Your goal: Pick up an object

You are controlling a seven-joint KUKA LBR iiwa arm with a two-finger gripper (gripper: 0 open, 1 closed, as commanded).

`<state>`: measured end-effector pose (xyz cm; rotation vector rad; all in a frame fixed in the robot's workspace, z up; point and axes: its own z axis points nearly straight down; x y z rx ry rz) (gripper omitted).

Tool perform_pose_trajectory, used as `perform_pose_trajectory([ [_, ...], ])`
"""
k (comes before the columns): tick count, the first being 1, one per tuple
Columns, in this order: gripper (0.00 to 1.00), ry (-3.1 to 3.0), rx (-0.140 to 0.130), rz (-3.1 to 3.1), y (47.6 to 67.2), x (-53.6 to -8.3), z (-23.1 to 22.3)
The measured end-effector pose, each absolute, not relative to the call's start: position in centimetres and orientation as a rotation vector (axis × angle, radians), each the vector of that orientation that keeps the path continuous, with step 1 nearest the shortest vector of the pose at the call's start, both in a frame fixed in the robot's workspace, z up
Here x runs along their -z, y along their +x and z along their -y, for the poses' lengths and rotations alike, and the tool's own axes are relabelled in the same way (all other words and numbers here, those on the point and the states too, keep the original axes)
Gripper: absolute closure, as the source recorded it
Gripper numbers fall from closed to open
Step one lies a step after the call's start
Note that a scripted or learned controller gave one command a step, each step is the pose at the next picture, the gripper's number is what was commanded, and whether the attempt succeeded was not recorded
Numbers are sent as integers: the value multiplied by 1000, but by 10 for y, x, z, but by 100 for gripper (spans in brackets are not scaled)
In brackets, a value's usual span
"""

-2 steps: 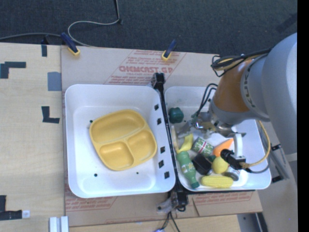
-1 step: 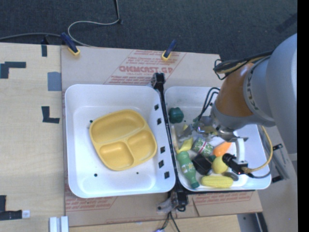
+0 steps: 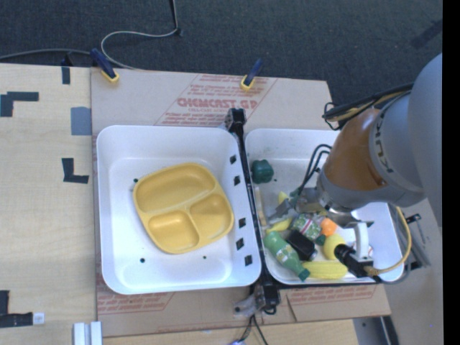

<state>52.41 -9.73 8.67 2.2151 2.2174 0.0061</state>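
Observation:
My gripper [image 3: 287, 208] hangs low over the right bin [image 3: 287, 149], just above a pile of small toys in the bin's near half. The pile holds a green bottle [image 3: 282, 251], a yellow corn cob [image 3: 325, 270], a small orange piece [image 3: 329, 227], a black piece [image 3: 301, 245] and a green-and-white packet [image 3: 309, 225]. A dark green round object [image 3: 261, 169] lies apart near the bin's left wall. The wrist and arm [image 3: 359, 157] hide the bin's right part.
The left bin [image 3: 115, 192] holds a yellow three-compartment plate [image 3: 183, 205]. A black divider clamp [image 3: 236, 118] sits between the bins. Cables run along the arm and over the right bin's near right corner [image 3: 402, 243]. Cardboard lies under both bins.

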Motion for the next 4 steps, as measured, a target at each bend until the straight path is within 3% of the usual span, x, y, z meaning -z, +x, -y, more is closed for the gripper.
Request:
perform_pose_trajectory([
  [1,0,2221,2,-2220,562,-128,178],
  [2,0,2218,-3,-2220,540,-86,185],
  [3,100,2216,-2,-2216,540,-96,186],
  [4,100,2217,-4,-2222,591,-86,124],
])
